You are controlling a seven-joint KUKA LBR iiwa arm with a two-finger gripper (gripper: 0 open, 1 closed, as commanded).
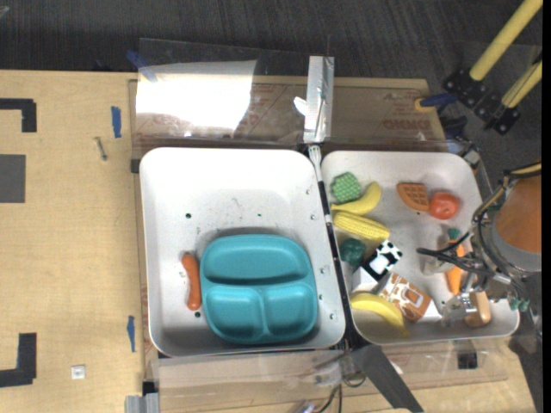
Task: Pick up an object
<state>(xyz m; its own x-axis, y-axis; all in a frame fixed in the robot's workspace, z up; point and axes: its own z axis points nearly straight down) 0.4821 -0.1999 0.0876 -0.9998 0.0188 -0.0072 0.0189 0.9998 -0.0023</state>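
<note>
- Gripper (466, 292) hangs low at the near right corner of the right bin (392, 157); whether it is spread or closed cannot be told.
- Carrot (453, 278) lies just beside it, on the left, long axis running near-to-far.
- Snack box (405, 298) sits further left, tilted.
</note>
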